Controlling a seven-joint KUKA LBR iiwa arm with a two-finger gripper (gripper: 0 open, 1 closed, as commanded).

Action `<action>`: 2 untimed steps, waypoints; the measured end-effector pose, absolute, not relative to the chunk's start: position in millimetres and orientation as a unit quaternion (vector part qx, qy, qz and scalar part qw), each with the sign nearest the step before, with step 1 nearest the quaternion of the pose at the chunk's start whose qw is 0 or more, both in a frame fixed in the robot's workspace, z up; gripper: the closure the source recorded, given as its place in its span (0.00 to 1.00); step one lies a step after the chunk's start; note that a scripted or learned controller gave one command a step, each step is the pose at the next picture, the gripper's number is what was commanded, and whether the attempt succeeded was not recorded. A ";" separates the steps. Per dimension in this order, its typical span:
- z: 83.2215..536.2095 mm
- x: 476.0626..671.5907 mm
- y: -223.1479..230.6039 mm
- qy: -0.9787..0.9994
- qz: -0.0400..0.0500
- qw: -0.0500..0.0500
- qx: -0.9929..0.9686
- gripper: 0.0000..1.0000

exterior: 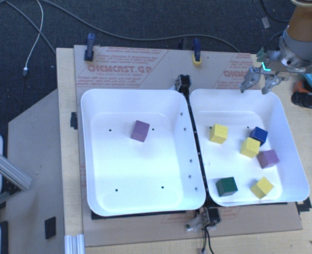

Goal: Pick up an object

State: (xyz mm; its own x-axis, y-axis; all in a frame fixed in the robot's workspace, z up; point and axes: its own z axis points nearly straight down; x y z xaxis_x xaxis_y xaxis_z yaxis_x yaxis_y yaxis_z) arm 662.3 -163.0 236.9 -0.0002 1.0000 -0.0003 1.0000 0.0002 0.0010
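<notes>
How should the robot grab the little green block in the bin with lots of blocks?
Best from straight above, fingers closing on two opposite flat sides of the small dark green cube. It sits flat in the right white plastic bin, clear of the yellow cube beside it. The two-finger gripper hangs open over the bin's far rim.

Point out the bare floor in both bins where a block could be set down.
Left bin: one purple block sits in its upper middle, leaving bare floor all around it. Right bin: free along its far wall above the yellow block and in the middle beside the green block; its right half is crowded.
</notes>
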 end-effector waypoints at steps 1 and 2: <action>236.8 662.3 -162.9 0.707 0.000 0.000 0.707 0.00; 187.2 656.3 -154.5 0.707 -0.001 -0.001 0.707 0.00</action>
